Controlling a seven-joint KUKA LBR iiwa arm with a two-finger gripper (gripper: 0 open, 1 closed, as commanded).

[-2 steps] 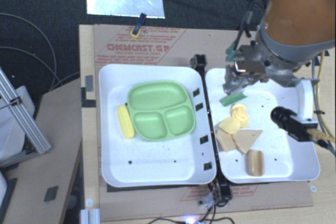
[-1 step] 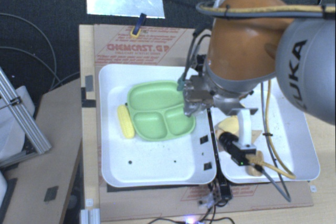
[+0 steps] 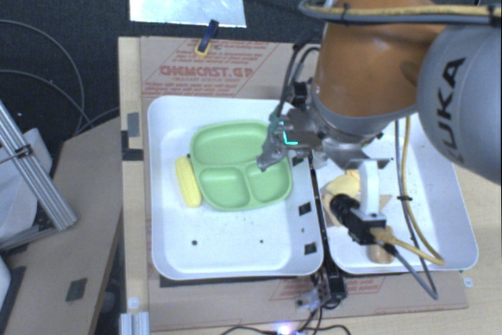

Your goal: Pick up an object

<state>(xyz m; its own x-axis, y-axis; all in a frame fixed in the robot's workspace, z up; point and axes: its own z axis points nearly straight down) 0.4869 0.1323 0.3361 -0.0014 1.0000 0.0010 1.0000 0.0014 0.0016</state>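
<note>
Hanging low over the seam between the two white bins, the gripper [image 3: 276,147] sits at the right edge of the green divided plate [image 3: 235,166], its metal tip touching or just above the plate's rim; whether anything is pinched there cannot be told from this slant, and nothing shows in its grasp. Just left of the gripper, the plate lies flat in the left bin [image 3: 227,247], its three compartments bare. Beyond the plate, farther left, a yellow corn cob [image 3: 187,181] lies against the plate's left edge, lengthwise along it. To the gripper's right and slightly below, in the right bin [image 3: 451,235], pale yellow and tan objects [image 3: 345,186] lie partly hidden under the arm's black fitting and cables. Farthest off, above the gripper, a brown cardboard sheet [image 3: 212,67] extends from beneath the bins.
</note>
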